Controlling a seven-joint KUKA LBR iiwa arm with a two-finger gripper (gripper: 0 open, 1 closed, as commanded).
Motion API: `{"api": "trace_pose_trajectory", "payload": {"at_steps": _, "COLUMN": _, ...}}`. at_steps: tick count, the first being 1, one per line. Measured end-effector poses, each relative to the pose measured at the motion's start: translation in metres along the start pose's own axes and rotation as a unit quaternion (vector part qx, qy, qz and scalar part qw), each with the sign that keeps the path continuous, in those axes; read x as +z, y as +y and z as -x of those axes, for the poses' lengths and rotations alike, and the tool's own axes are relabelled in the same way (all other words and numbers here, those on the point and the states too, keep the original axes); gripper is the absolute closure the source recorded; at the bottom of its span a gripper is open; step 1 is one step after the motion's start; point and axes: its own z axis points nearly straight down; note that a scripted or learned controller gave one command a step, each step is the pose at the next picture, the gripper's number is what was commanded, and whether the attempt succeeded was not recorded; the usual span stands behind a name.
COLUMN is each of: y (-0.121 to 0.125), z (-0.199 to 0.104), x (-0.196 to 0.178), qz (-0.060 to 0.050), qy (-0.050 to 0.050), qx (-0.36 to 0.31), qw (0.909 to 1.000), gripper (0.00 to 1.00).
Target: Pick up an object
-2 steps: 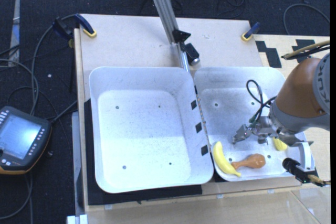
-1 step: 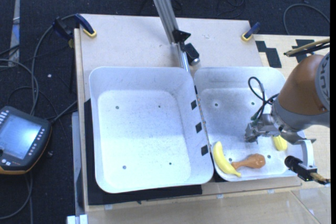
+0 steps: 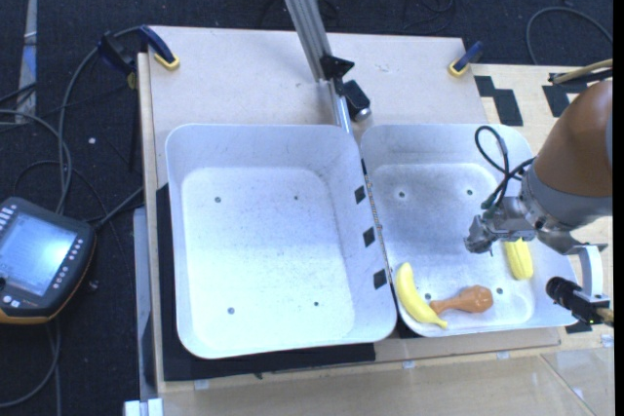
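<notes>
As the end effector (image 3: 485,234) hovers beside a corn cob (image 3: 519,258), grip state unclear, centring over it before descending looks wise.

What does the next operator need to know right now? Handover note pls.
Gripper: low over the right bin, near its right side; nothing visibly held, and whether it is open or shut can't be told from this view.
Objects, all in the right bin: banana at the front left corner by the divider; tan drumstick-shaped toy just right of it, close to or touching the banana; small yellow item right beside the gripper, partly under the arm.
Left bin: not involved so far.
Done: arm is positioned in the right bin.
Left: no pick confirmed; grasp and lift still to do.
</notes>
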Motion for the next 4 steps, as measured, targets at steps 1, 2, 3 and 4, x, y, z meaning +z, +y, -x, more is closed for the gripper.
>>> {"api": "trace_pose_trajectory", "payload": {"at_steps": 1, "y": 0.001, "z": -0.001, "x": -0.063, "qz": 0.001, "qy": 0.000, "qx": 0.000, "qw": 1.0000, "gripper": 1.00}}
{"api": "trace_pose_trajectory", "payload": {"at_steps": 2, "y": 0.001, "z": -0.001, "x": -0.125, "qz": 0.001, "qy": 0.000, "qx": 0.000, "qw": 1.0000, "gripper": 1.00}}
{"api": "trace_pose_trajectory", "payload": {"at_steps": 3, "y": 0.012, "z": -0.048, "x": -0.127, "qz": -0.001, "qy": 0.001, "qx": -0.002, "qw": 1.0000, "gripper": 1.00}}
{"api": "trace_pose_trajectory", "payload": {"at_steps": 4, "y": 0.023, "z": -0.101, "x": -0.109, "qz": -0.002, "qy": 0.001, "qx": -0.002, "qw": 1.0000, "gripper": 1.00}}
